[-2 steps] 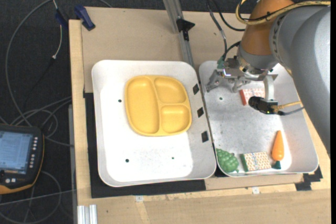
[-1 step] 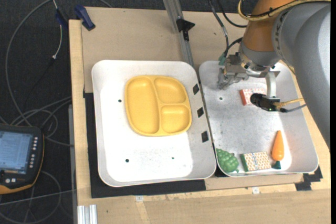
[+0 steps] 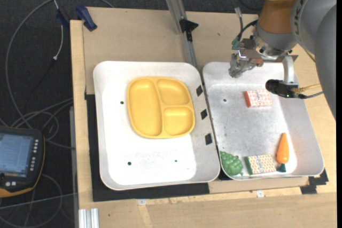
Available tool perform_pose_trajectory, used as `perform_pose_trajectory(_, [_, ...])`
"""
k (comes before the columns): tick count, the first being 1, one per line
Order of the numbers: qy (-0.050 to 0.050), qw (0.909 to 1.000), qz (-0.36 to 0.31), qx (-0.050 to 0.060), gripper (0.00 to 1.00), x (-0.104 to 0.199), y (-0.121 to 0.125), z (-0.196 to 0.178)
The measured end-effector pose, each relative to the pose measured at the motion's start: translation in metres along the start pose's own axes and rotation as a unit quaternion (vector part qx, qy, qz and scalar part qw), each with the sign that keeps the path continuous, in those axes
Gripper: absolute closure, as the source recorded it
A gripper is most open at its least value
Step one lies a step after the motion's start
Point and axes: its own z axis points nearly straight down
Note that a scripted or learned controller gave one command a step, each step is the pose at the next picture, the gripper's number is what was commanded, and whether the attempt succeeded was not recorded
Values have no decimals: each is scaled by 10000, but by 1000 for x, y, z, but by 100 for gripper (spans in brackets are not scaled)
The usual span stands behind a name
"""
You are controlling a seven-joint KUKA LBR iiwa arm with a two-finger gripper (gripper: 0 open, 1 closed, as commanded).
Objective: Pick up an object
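Robot hand (image 3: 239, 68) hovers over the right bin's (image 3: 235, 125) far edge; its grip state cannot be told.
A red-and-white box (image 3: 258, 98) lies near it; carrot (image 3: 282, 148), patterned box (image 3: 261, 164) and green grapes (image 3: 231, 163) sit at the near edge.

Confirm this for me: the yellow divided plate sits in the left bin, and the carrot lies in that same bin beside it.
Not quite. The yellow divided plate does sit in the left bin, but the carrot lies in the right bin, near its lower right corner, beside a patterned block and a green toy. The camera view shows this.
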Motion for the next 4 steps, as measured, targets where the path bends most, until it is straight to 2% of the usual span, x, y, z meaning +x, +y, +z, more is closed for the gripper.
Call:
perform_pose_trajectory(1, [0,10000,-3,-1,100,0,2,-55])
perform_pose_trajectory(2, [19,10000,-21,59,100,53,-16,-48])
perform_pose_trajectory(3, [22,10000,-31,58,100,114,-34,-55])
perform_pose_trajectory(4, [22,10000,-27,55,100,162,-49,-68])
